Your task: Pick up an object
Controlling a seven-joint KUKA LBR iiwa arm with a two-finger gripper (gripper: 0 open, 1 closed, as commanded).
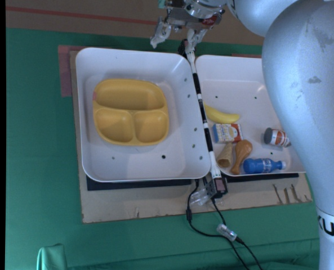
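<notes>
My gripper hangs at the back of the scene, over the far rim where the two bins meet. Its two fingers are spread apart, so it is open, with nothing between them. In the right bin lie a yellow banana, a small printed carton, a can, a brown drumstick, a cone and a blue bottle. All of them sit toward the near half of that bin, well away from the gripper.
A yellow divided plate lies in the left bin. A black-and-white strip runs between the bins. Cables trail over the green mat in front. My grey arm covers the right bin's right side.
</notes>
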